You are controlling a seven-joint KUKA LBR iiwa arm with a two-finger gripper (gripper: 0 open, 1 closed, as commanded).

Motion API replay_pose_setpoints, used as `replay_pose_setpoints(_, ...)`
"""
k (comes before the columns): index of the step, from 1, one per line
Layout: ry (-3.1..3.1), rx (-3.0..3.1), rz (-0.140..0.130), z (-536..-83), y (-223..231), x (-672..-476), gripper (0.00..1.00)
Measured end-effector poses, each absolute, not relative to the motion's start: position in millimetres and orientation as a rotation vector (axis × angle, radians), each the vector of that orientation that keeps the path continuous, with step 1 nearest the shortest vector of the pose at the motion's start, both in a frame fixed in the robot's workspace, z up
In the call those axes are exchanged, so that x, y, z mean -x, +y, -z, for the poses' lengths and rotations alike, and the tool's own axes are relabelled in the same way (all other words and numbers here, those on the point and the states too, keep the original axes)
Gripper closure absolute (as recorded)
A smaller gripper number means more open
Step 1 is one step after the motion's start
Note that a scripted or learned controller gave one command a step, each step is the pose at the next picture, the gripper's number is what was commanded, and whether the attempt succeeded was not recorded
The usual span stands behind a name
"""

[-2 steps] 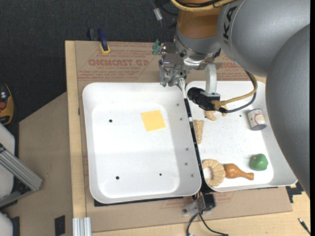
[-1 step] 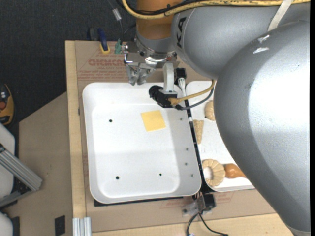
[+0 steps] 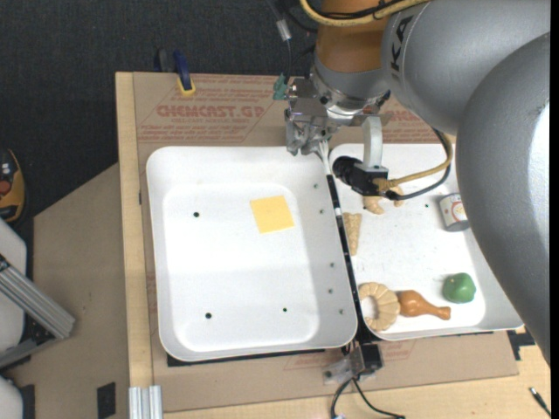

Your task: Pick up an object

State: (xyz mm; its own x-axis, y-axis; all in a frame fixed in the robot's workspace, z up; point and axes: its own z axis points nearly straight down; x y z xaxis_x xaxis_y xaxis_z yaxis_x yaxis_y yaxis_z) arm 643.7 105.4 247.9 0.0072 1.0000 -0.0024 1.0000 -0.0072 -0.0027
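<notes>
Claw hovers at twelve o'clock over the left bin; can't tell its grip. Yellow cheese slice lies flat mid-bin, at seven o'clock from it, easy pickings.

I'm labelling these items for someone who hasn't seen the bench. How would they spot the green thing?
Start at the right bin, the one holding several small items, and look to its near right corner. There lies the green object, a small rounded lump beside the brown drumstick-shaped toy. It is the one green item in either bin.
</notes>
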Motion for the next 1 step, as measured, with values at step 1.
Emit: replay_pose_setpoints(1,-2.213,2.232,-0.006,-263.4,24.8,-621.6,1.0)
